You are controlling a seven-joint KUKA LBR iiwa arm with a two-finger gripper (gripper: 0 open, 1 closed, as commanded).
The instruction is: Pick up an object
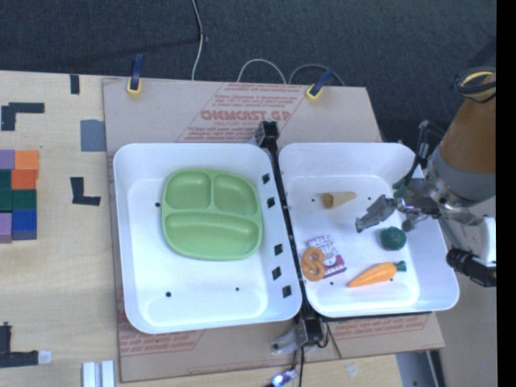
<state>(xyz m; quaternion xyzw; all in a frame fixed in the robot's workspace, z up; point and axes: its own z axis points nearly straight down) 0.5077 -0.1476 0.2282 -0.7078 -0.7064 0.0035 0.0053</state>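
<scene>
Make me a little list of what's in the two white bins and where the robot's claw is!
left bin: green divided plate
right bin: tan cone-shaped piece, dark green round object, toy carrot, orange pretzel on a small printed packet
gripper: above the right bin, close to the dark green round object, holding nothing
arm: comes in from the right side

We are looking at a robotics lab. Two white bins [129, 216] sit on clamped cardboard [242, 111]; coloured blocks [18, 196] lie left of it.
</scene>
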